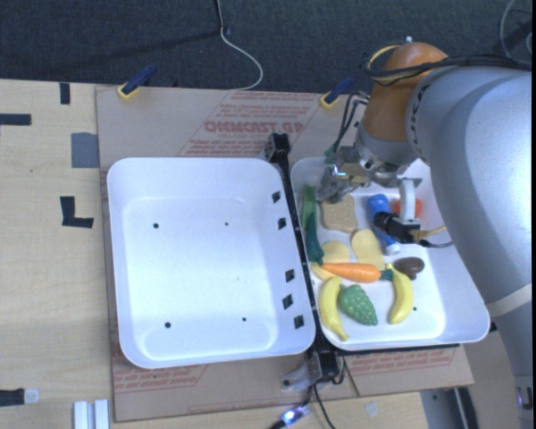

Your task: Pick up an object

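My grey arm with its orange band comes in from three o'clock and hangs over the far end of the right-hand shallow white bin (464,324). My two-finger gripper (339,175) sits low near the bin's twelve o'clock corner, close to the black divider clips; whether it is spread or pressed together I cannot tell, since wrist and cabling crowd it from this angle. I see nothing between its tips. No object is named for the task, so any toy here is a candidate. Nearest is a flat tan bread-slice-shaped toy (339,214), lying just toward six o'clock from the gripper. A long dark green cucumber-like toy (311,217) lies along the bin's nine o'clock wall, long axis running twelve to six. Further toward six o'clock lie an orange plastic carrot (351,273), long axis nine to three, a yellow plastic banana (330,310), a bumpy green toy fruit (358,305), and a second yellow banana (400,298). Small blue and red pieces (389,213) sit at about four o'clock from the gripper. The left-hand white bin (125,186) stands at nine o'clock. My judgement: the bread slice is the closest target, needing a short shift toward six o'clock, though it lies flat and may be hard to pinch.
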`<state>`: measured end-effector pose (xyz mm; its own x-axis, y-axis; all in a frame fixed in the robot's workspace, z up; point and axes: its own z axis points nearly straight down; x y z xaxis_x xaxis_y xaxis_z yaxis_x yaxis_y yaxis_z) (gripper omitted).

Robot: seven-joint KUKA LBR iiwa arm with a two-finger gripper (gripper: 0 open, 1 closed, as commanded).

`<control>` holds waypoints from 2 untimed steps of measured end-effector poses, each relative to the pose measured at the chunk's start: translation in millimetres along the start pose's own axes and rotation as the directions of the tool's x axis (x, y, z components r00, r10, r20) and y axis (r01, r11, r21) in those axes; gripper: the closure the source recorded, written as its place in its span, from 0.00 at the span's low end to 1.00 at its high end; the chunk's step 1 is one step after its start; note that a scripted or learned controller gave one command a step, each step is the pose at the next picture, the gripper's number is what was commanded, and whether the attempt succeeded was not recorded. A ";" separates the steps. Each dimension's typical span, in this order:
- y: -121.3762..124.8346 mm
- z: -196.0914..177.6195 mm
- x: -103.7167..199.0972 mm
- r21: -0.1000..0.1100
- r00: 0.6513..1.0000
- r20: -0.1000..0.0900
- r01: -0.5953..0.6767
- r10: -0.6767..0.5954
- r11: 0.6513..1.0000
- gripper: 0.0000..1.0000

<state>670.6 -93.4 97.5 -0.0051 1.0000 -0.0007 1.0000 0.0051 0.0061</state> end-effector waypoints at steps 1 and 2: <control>-0.4 0.9 -0.2 0.001 1.000 0.001 0.000 0.000 1.000 0.00; -2.9 -93.5 70.3 -0.001 1.000 -0.002 0.002 -0.002 1.000 0.00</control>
<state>666.8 -23.1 190.9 -0.0074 1.0000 0.0009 0.9999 0.0074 0.0069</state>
